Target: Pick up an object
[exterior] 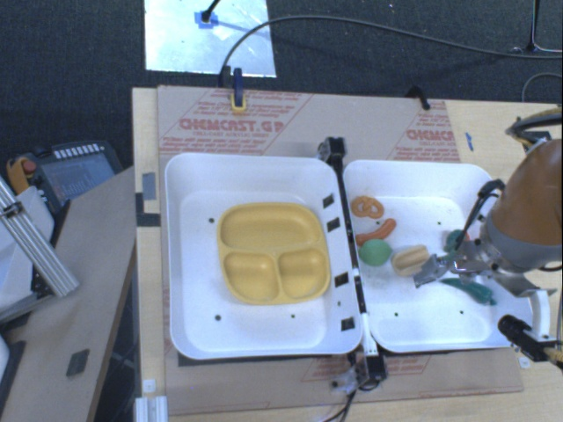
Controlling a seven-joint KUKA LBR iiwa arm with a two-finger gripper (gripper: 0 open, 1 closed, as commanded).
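Robotics laboratory test cell. Indicators: a bench faced with printed cardboard sheet [299, 117] carrying two white bins [189, 262]; a teach pendant [75, 172] with display on a side table, left of the bins; cables [352, 26] routed across dark carpet; aluminium extrusion [35, 240] at the left edge.

You had one fixed camera above the bench [290, 112], looking down at a slant — far enough back that both white bins sat whole in the picture. The left bin [189, 236] lay near the middle, the right bin [422, 323] toward the right side, where the arm [532, 209] came in. Your view also took in dark floor [70, 51] beyond the bench and a side table [79, 271] at left — nothing close up.
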